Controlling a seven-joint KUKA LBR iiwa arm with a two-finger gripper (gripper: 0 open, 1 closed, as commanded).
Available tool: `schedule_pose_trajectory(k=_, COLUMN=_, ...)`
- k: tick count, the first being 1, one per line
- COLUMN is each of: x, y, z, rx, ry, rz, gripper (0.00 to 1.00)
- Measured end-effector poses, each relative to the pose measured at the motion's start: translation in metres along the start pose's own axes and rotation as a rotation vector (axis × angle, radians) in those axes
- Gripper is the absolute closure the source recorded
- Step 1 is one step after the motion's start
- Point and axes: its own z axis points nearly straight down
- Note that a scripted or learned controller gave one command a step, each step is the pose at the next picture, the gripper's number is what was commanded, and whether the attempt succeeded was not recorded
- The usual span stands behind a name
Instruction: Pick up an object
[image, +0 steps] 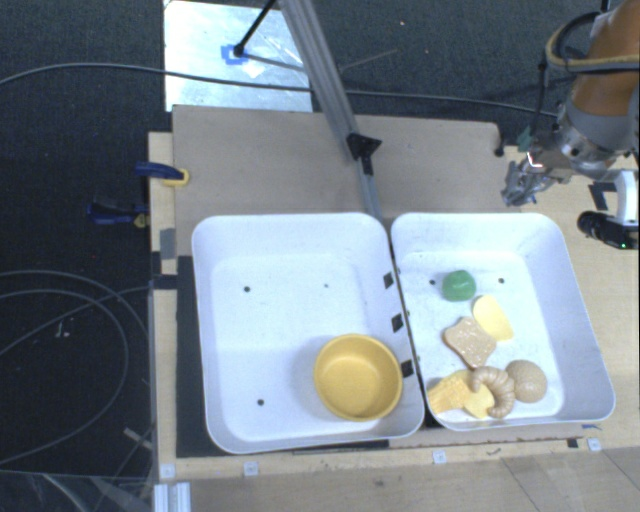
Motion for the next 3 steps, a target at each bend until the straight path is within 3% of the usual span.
schedule_pose_trajectory(k=1, x=0.000, y=0.002, z=-0.055, rx=0.002, ry=0.001, rz=-0.001, gripper=1.00)
schedule_pose_trajectory(k=3, x=0.084, y=-0.050, z=-0.033, rx=0.013, ry=0.003, rz=-0.001, gripper=1.00)
